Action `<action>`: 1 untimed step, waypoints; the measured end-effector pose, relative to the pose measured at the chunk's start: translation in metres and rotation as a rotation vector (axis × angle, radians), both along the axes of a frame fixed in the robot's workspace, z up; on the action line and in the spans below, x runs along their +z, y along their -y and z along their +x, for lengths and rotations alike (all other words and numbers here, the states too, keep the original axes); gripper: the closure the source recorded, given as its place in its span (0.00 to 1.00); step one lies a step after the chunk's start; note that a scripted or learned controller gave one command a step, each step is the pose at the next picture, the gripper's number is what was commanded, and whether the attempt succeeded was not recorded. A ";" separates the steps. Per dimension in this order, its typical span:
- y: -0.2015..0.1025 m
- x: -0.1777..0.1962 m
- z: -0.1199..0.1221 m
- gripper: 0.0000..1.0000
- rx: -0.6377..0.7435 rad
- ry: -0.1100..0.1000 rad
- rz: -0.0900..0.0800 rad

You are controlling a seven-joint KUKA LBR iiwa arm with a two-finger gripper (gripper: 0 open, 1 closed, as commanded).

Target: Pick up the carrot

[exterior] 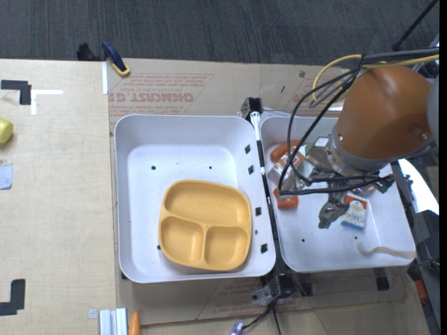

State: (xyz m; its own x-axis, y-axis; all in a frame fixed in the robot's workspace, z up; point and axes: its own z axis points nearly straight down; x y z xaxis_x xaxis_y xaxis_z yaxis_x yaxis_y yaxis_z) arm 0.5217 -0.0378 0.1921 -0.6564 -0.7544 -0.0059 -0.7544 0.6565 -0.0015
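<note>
The carrot [286, 201] lies in the right bin [307, 257] near its left wall. Its orange shows in two patches, one at the bin's upper left and one lower down, with a pale packet and cables across the middle. My gripper [330, 213] hangs below the grey and orange wrist, over the bin's middle. It is to the right of the carrot's lower end and apart from it. Nothing is visibly held.
A small white, blue and red carton [355, 215] lies just right of the gripper. A white curved item [380, 250] rests near the right bin's front right corner. The left bin [133, 187] holds a yellow three-part plate [206, 225]. Black cables cross above the carrot.
</note>
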 end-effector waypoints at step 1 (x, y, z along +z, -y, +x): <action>-0.072 -0.001 -0.024 0.00 -0.066 -0.004 -0.001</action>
